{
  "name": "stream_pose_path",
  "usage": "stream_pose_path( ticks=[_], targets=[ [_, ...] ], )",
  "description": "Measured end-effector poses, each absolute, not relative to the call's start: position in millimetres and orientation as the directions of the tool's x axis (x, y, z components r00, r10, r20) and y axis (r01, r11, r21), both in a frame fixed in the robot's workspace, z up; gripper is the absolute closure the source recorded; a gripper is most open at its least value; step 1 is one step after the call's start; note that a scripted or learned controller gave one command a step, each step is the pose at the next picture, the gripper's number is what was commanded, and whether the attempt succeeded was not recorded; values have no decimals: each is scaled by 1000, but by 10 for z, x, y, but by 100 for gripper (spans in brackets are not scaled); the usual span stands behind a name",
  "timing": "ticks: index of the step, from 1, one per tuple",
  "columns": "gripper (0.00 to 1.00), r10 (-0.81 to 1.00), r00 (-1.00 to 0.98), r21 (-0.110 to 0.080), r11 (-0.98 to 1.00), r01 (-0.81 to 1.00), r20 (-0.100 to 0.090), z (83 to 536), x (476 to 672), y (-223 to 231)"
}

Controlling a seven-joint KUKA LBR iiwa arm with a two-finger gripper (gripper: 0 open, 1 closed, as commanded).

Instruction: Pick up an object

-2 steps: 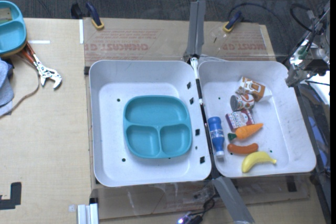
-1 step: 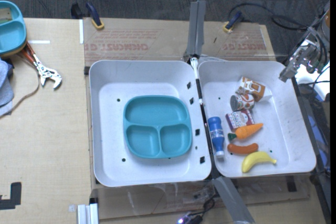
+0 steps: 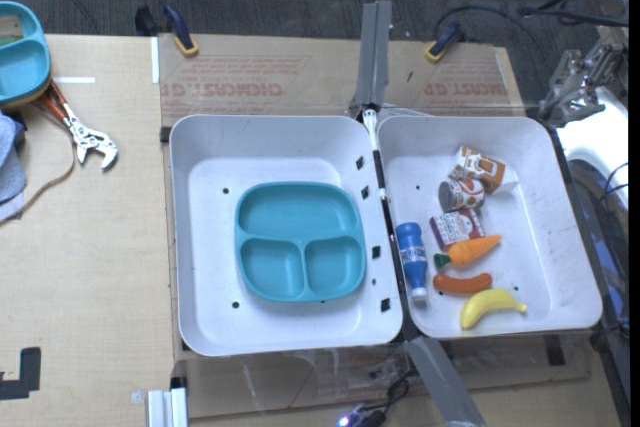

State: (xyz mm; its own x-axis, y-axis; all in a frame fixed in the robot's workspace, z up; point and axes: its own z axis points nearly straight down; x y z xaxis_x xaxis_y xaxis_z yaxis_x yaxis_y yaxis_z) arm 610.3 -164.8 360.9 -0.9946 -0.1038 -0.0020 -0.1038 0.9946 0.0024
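Jaws: can't tell if released or clenched, near tabletop's far right edge. Nothing picked yet; banana (image 3: 492,307), carrot (image 3: 468,252), bottle (image 3: 411,260) lie in right bin (image 3: 545,245).

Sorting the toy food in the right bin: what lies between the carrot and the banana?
In the camera view, a toy sausage lies between the carrot above it and the banana below it.

Even, fairly bright overhead light falls on the two white bins (image 3: 190,215), leaving only soft shadows. The picture looks slightly soft and grainy; the far right edge is perhaps overexposed.
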Motion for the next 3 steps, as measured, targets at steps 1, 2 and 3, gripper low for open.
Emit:
stream_pose_path(
  ticks=[1,2,3],
  targets=[
    [100,-655,-756,3,756,-655,-5,4298,6304,-1982],
    [100,-998,-65,1,65,-998,-8,4384,6546,-1855],
    [100,-798,602,-3,-602,-799,-10,4372,6602,-2056]
  ],
)
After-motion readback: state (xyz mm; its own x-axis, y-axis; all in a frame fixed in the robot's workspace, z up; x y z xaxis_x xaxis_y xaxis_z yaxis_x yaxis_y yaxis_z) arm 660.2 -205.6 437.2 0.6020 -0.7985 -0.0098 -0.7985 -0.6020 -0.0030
